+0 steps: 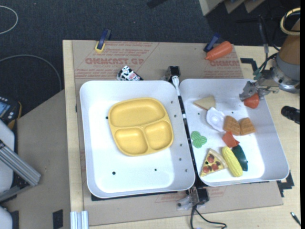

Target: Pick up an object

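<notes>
I am watching the gripper (252, 92) hanging over the far right corner of the right bin (271, 128), and a small red piece (252, 100) is sitting clamped between its fingertips, just above the bin floor. The piece is too small for me to tell its long axis.

I am seeing open white floor around it toward the bin's far wall and right rim; the nearest neighbours are lying nearer the camera. In that bin I am counting a tan wedge (205, 102), a white piece (215, 119), a brown bread-like pair (239, 126), a red chunk (230, 140), a green leaf shape (198, 139), a pizza slice (212, 162) and a corn cob (231, 161) running alongside a dark green piece (240, 157).

The left bin (95, 151) is holding a yellow divided plate (140, 126). An orange carrot toy (219, 50) is lying on the worktop (157, 56) beyond the bins.
</notes>
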`<state>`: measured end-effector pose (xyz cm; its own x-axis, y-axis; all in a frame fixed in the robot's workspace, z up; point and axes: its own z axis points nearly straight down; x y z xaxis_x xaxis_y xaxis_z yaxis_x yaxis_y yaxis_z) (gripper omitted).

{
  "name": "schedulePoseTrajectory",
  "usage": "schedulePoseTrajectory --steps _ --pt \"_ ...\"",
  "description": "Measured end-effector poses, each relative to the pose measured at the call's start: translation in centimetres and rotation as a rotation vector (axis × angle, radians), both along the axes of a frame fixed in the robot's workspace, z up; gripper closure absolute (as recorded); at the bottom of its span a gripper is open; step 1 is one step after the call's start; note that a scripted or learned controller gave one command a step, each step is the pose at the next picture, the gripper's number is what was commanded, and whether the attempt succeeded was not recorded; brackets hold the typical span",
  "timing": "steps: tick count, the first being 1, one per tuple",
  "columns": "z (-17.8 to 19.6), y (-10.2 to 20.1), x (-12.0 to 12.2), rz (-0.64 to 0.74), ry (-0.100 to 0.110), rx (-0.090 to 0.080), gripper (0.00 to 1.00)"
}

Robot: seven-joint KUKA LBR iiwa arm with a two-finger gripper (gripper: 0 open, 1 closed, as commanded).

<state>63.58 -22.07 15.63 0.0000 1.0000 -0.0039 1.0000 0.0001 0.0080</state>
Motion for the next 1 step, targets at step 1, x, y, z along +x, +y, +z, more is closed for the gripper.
schedulePoseTrajectory --steps 1 --pt "5.11 0.91 -0.25 0.002 0.001 0.001 1.00"
